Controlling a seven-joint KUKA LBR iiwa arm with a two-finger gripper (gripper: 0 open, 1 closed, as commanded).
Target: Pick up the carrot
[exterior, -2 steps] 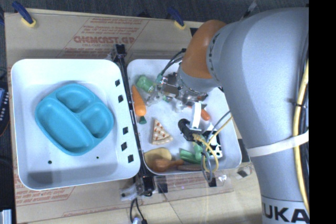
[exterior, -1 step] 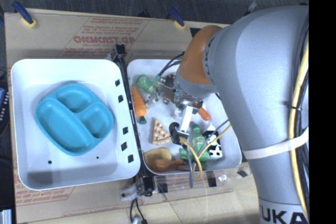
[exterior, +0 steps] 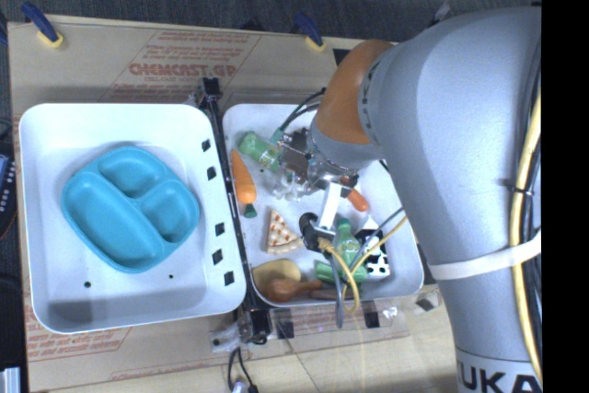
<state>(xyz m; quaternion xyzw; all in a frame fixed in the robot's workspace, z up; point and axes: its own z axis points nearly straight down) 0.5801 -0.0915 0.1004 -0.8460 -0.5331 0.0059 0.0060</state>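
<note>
**Q:** What lies closest to the camera?

**A:** At the near end of the right bin (exterior: 401, 225) there is a brown spoon-like thing (exterior: 283, 281). Beside it is a clutter of green and black-and-white bits that I cannot name. Just past that lies a pizza slice (exterior: 281, 233), flat on the floor.

**Q:** And the carrot?

**A:** The carrot (exterior: 243, 179) lies farther in, along the right bin's left wall. It lies flat, with its green tip toward the near end.

**Q:** Where is your pincer?

**A:** My pincer (exterior: 293, 178) hangs low over the middle of the right bin, just right of the carrot and beyond the pizza slice. The carrot is not in it. I cannot tell whether the pincer is wide or narrow; my own wrist and cables blur it.

**Q:** Anything farther?

**A:** A green bottle (exterior: 259, 148) lies past the carrot, near the far wall. In the left bin (exterior: 37, 198) sits a blue plate (exterior: 130, 207).
</note>
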